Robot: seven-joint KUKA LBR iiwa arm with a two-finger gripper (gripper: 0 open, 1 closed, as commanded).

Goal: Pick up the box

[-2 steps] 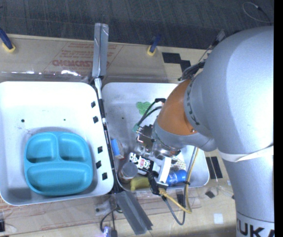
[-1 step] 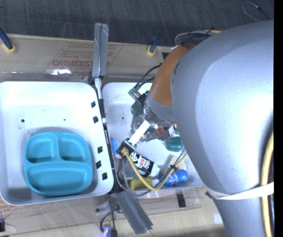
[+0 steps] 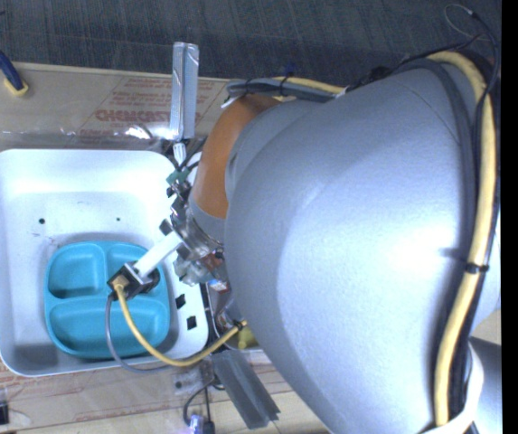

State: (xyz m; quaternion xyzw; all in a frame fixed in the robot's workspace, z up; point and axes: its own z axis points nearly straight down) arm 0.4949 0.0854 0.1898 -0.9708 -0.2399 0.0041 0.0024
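Observation:
A light blue box point(image 3: 87, 304), a shallow tray with three compartments, lies flat in the near half of the left white bin point(image 3: 23, 197). My gripper point(image 3: 192, 259) hangs at this bin's right edge, just right of the box and partly over its right rim. The wrist's orange band point(image 3: 211, 165) shows above it. The gripper's tip is hidden among the wrist parts and the arm. Nothing can be seen held in it.
My grey arm point(image 3: 358, 242) bulks over the whole right side and hides the right bin. A brown board point(image 3: 87, 98) lies under the bins. An upright grey metal bar point(image 3: 184, 89) stands behind the left bin, and a blue clamp point(image 3: 7, 70) sits at the far left corner.

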